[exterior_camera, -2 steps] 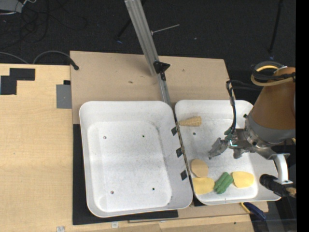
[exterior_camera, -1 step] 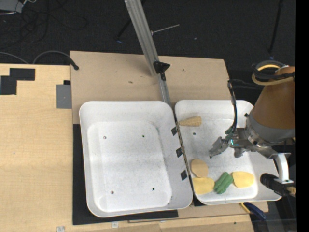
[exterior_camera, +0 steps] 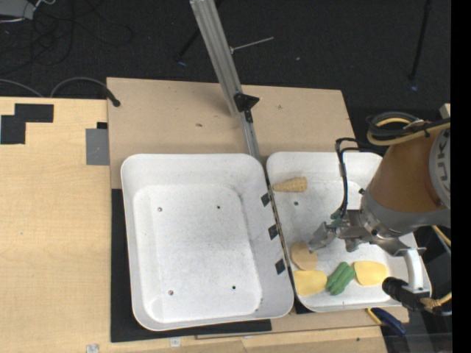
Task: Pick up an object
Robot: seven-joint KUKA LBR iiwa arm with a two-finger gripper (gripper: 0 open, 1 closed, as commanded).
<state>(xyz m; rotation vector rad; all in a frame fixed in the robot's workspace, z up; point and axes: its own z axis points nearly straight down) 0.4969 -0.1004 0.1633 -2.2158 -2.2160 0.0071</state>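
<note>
No writing can be read on anything here.

Two shallow white bins sit side by side on the desk. The left bin (exterior_camera: 195,241) is the bigger one, and you can see a few small dark dots on its floor. The right bin (exterior_camera: 313,169) holds some toy-like things. A tan cone-shaped piece (exterior_camera: 289,185) lies near the far left side of this bin, close to the wall shared by the two bins. Near the front edge of this bin lie four more things in a row. A pale tan round piece (exterior_camera: 302,256) sits by the shared wall. Just in front of it is a yellow piece (exterior_camera: 310,282). Next to that is a green piece (exterior_camera: 340,277), and touching the green one on its other side is a second yellow piece (exterior_camera: 370,273).

The arm (exterior_camera: 408,186) reaches in over the right bin. Its end effector (exterior_camera: 329,235) hangs low, just beside the pale tan round piece, well apart from the cone. I cannot tell if it is open or closed, and I cannot tell if it touches the round piece.

A long metal bar (exterior_camera: 221,57) leans across the far side of the desk.
</note>
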